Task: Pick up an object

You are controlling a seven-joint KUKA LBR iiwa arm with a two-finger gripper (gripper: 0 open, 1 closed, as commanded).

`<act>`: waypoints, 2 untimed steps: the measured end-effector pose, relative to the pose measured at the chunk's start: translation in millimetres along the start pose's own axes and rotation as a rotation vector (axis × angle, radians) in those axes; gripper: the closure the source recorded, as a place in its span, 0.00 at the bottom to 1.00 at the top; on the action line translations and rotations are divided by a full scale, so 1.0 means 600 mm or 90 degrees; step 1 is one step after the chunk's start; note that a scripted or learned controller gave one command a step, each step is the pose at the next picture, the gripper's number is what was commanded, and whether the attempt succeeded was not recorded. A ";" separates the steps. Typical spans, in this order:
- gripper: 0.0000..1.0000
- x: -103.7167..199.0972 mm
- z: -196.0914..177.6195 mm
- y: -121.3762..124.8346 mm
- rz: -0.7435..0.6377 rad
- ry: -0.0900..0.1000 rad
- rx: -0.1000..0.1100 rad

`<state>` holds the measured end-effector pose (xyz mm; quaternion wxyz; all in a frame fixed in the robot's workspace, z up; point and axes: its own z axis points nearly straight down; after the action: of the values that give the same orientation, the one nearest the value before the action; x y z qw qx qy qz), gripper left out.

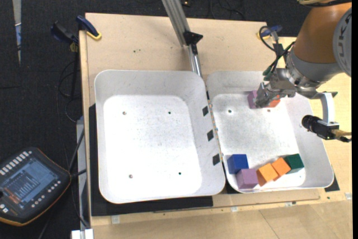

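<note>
Gripper (267,97) low over right bin (313,176), far end | grip: cannot tell | purple block (252,99), orange block (273,102) touching it | lift straight, slowly

Partial lettering on arm (330,31) housing at right edge, cut off, illegible. Teach pendant (29,184) screen unreadable.

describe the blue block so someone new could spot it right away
Start at the right-hand white bin and look to its near edge, where four blocks sit in a row. The blue block is at the row's left end, nearest the divide between the bins. Its neighbours are a purple block, an orange block and a green block.
</note>
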<state>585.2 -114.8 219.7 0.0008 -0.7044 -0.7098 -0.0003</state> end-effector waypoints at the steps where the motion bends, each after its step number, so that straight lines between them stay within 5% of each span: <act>1: 1.00 0.108 0.002 0.006 -0.002 0.001 0.000; 2: 1.00 0.182 -0.001 0.019 0.000 0.000 -0.001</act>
<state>595.8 -5.5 220.2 0.0002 -0.7042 -0.7100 -0.0010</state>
